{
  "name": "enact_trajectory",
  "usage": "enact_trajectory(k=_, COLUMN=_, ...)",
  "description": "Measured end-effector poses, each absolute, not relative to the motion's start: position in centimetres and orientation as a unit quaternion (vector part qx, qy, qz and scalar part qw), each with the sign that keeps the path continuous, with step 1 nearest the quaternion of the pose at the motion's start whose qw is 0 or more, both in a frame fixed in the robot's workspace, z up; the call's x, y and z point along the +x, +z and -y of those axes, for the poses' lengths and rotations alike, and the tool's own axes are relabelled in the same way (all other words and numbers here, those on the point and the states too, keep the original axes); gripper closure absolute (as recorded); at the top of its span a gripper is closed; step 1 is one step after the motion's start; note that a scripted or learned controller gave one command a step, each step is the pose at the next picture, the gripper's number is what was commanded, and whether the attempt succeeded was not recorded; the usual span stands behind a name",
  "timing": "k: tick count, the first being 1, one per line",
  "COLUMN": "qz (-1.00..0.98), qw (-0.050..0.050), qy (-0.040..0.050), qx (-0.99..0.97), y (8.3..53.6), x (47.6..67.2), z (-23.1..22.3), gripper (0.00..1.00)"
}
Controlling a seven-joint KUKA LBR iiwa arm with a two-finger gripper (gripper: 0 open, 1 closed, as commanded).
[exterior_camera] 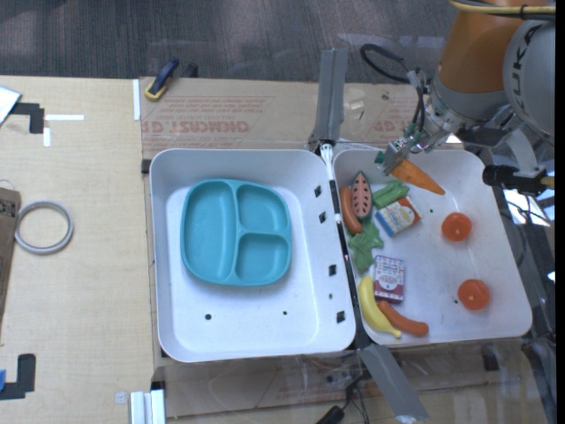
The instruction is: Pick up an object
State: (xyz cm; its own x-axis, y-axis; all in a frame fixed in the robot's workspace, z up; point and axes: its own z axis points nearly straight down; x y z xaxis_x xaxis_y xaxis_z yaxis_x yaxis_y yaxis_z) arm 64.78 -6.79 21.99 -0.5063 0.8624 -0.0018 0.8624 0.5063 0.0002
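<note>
Starting at the far left, a roll of tape (41, 227) lies on the wooden tabletop (79, 325). Next comes the left white bin (168, 263), holding a teal divided plate (237, 232). The right white bin (503, 281) holds a heap of toy food along its left side: a watermelon slice (360, 195), a small carton (397, 216), a playing-card box (389, 278), and a banana (373, 306) beside a sausage (406, 324). Two orange tomatoes (456, 227) sit apart toward the right.

A carrot (417, 177) lies near the bin's back edge, its leafy end pointing left. The gripper (399, 151) sits just above that leafy end. Whether the jaws are open or closed cannot be told from this angle, nor whether they touch the carrot.

The arm reaches in from the upper right, its orange band high, wrist angled down and leftward. To grasp well, it would probably help to centre over the carrot's thicker body, not the tapering tip or leaves, and close across its width.
</note>
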Motion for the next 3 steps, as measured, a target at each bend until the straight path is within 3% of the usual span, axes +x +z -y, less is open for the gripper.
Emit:
enact_trajectory(k=1, qz=-0.876, qw=0.001, qy=0.0001, qx=0.483, y=25.5, x=66.0, z=0.0, gripper=1.00)
enact_trajectory(k=3, qz=-0.877, qw=0.004, qy=-0.0009, qx=0.481, y=27.2, x=66.1, z=0.1, gripper=1.00)
